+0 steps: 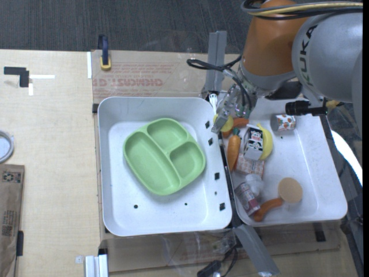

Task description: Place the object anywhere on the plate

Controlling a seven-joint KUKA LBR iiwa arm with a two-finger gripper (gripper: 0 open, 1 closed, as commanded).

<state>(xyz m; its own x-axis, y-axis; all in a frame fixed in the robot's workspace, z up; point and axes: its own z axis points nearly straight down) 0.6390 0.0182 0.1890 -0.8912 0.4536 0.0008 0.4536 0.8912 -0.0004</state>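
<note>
Hovering over the right bin's (323, 172) upper left corner, the gripper (226, 118) sits right at a small yellow item (222, 122). Can't tell whether it's pinching it; the spot is too cluttered. Green divided plate (165, 155) lies alone in the left bin (115, 172), three compartments, tilted diagonally. Just below the gripper: an orange carrot-like piece (233, 150), a banana (267, 143) w/ a printed packet (252, 142) over it, and a tan round thing (290, 190) nearer the front.

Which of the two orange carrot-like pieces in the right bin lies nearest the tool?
The upper orange piece, just below the tool; the other lies at the bin's front.
</note>
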